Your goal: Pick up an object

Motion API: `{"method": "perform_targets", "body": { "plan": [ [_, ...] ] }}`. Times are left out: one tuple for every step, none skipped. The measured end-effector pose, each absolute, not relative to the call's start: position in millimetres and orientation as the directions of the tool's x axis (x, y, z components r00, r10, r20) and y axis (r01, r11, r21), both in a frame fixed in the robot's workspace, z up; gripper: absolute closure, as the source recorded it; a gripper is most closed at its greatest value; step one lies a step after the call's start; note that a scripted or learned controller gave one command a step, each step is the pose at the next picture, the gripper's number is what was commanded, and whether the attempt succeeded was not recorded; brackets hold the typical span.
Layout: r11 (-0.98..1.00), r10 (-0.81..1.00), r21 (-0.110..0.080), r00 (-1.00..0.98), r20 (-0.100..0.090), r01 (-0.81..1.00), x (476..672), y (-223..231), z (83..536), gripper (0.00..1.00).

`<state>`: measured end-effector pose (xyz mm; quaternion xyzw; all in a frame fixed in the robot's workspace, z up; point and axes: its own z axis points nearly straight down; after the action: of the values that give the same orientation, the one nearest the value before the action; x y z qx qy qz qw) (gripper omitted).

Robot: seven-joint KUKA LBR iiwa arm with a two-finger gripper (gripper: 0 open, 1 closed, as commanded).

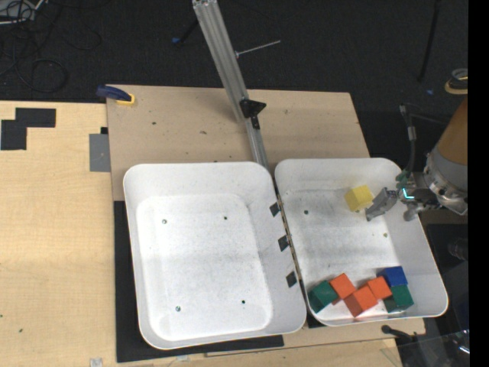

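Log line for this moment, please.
pincer: open, beside yellow block | holding: nothing | right bin: other blocks clustered at near edge

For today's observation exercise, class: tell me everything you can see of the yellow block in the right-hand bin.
The yellow block is a small, plain, matt cube-like piece. It sits alone on the floor of the right bin, in its upper part, slightly turned against the bin's edges. The gripper hangs just to its right; whether they touch is unclear. The other blocks lie apart from it.
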<state>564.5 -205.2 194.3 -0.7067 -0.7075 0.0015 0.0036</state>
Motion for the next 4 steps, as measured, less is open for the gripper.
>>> {"method": "perform_targets", "body": {
  "plan": [
    [0.002, 1.000, -0.003, -0.002, 0.002, 1.000, 565.5, -205.4, 196.3, 0.00],
    [0.002, 1.000, -0.007, -0.002, 0.003, 1.000, 567.1, -200.2, 151.7, 0.00],
    [0.000, 1.000, -0.001, 0.000, 0.001, 1.000, 569.4, -197.7, 90.6, 0.00],
    [-0.002, 1.000, -0.001, 0.002, 0.001, 1.000, 569.5, -198.0, 91.5, 0.00]
  ]
}}
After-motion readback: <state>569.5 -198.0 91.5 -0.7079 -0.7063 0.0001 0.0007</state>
